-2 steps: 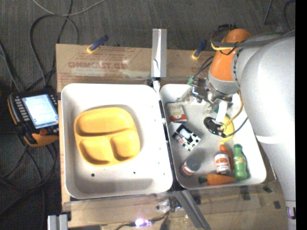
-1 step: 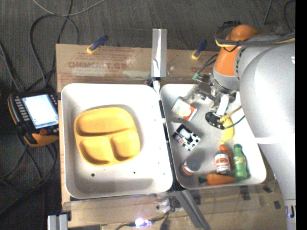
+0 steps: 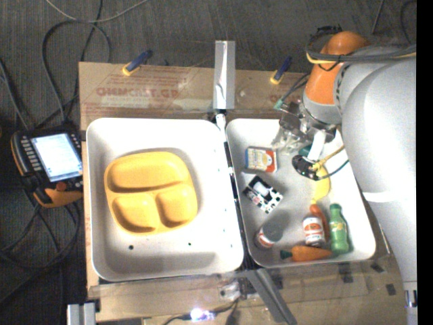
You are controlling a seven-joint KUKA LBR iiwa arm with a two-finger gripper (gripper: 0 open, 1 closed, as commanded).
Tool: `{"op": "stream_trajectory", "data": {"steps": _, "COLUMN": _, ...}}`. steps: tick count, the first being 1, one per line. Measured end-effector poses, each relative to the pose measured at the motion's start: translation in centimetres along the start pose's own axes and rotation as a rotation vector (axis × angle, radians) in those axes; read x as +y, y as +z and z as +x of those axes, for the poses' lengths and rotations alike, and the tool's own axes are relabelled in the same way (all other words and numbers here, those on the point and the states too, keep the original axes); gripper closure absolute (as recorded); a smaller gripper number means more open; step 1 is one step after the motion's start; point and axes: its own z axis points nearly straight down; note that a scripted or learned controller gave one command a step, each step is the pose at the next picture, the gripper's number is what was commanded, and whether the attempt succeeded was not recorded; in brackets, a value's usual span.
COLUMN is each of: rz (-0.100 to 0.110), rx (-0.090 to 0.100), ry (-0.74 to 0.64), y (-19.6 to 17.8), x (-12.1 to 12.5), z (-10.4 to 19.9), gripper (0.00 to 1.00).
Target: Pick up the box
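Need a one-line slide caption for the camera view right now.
Gripper hovers over the right bin beside the small orange box; a yellow divided tray lies in the left bin.

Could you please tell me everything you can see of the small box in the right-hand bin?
The box is small and rectangular, seemingly cardboard, with an orange-red printed face and a pale patch in the middle. It lies flat, face up, on the floor of the right bin, in its upper left part. Nothing touches it: the black-and-white object lies apart below it, and the gripper is to its right.
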Motion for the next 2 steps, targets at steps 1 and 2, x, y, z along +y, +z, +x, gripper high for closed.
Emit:
{"op": "stream_trajectory", "data": {"steps": 1, "rz": -0.001, "rx": 0.004, "ry": 0.088, "y": -8.3, "x": -10.9, "z": 2.6, "gripper": 1.00}}
{"op": "stream_trajectory", "data": {"steps": 2, "rz": -0.002, "rx": 0.003, "ry": 0.102, "y": -13.2, "x": -11.7, "z": -0.9, "gripper": 1.00}}
